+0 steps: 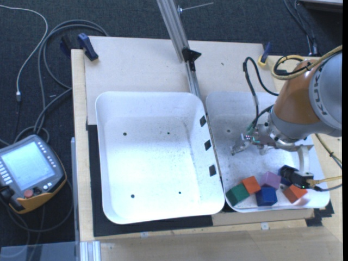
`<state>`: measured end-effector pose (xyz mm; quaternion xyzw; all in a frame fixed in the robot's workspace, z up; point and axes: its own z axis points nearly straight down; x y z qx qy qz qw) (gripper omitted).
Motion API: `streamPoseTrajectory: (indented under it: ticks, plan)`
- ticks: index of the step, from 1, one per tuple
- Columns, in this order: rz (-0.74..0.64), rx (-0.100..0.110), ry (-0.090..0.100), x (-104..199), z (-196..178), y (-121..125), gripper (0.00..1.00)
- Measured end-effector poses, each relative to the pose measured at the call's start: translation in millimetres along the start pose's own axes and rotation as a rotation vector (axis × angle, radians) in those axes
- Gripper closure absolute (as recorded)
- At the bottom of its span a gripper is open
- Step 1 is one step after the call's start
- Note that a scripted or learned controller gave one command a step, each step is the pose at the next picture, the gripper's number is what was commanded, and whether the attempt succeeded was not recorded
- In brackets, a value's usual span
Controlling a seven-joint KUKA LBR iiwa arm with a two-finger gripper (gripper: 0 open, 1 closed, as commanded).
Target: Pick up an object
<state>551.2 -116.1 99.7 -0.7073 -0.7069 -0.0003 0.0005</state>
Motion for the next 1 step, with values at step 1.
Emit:
streamPoseTrajectory:
  ticks: [1]
  plan:
    - [-0.009,-0.011,0.002,85.5,-104.8,42.7,0.0]
